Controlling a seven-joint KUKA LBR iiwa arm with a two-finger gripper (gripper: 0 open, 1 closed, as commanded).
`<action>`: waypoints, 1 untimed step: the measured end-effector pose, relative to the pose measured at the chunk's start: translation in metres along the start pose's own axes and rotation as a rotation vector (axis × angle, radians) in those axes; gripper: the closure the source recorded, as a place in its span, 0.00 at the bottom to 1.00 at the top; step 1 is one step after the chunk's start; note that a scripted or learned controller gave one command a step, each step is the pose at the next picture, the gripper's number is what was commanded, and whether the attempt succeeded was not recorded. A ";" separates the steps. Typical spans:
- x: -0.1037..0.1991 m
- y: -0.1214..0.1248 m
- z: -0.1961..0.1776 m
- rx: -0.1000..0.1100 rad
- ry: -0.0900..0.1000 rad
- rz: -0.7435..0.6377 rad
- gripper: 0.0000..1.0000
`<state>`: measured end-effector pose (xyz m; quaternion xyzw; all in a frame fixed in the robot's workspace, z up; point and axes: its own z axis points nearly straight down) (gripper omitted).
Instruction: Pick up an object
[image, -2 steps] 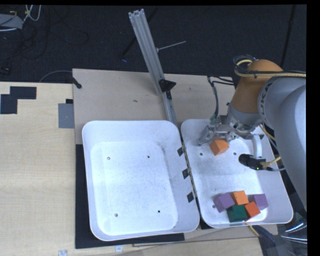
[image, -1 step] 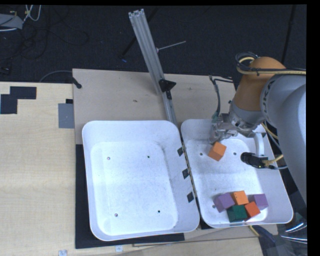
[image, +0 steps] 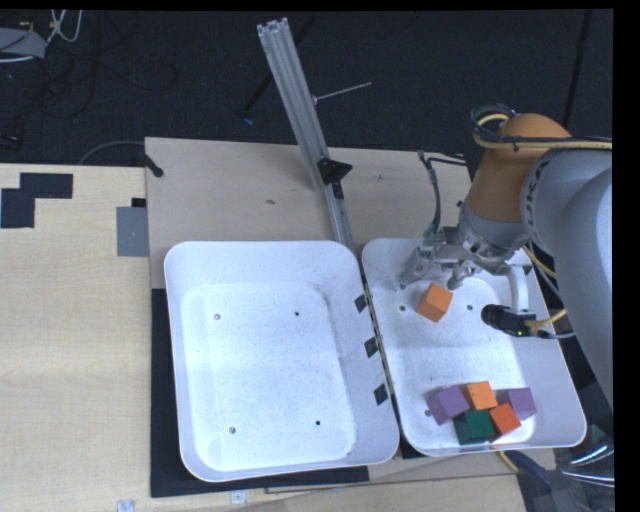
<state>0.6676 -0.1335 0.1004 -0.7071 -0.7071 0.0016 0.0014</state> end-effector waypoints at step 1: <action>0.019 -0.025 0.010 -0.001 0.000 0.001 0.00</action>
